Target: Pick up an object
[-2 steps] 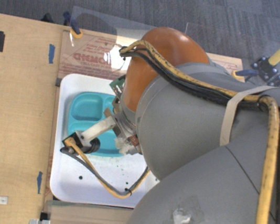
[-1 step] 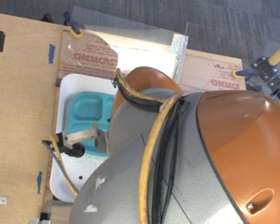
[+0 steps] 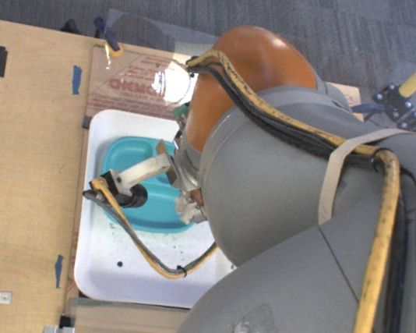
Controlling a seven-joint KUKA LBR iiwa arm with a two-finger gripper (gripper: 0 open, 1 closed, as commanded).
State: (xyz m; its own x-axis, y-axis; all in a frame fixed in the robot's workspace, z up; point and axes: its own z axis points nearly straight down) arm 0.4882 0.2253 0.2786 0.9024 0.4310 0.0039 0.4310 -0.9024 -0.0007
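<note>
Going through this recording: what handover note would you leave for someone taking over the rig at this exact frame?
Gripper: down low in the white bin, at the right edge of the teal object; whether it has a grasp cannot be judged from this view.
Things: the teal object lies in the upper part of the bin, apparently resting on its floor.
Done: the approach to the teal object.
Left: confirm the grasp, then lift the object clear of the bin.

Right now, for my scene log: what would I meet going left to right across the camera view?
Tan board → white bin, its left rim → teal dish → grey arm.
</note>
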